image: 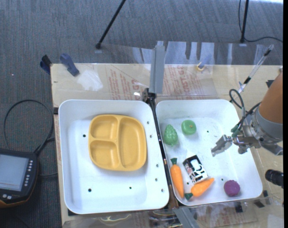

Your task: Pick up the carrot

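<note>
Hand (222,145) above right bin (208,107)
Its fingers look open and hold nothing; carrot (177,178) lies near the front wall

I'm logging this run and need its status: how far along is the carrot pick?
Done: the end effector is already over the right bin. In hand: nothing shows between its fingers. Left: everything else; two carrots lie at the bin's front, one by the left wall, another beside a small black-and-white box, both apart from the end effector.

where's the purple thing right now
The purple thing lies in the right bin's near right corner, just right of the smaller carrot, below the gripper.
</note>
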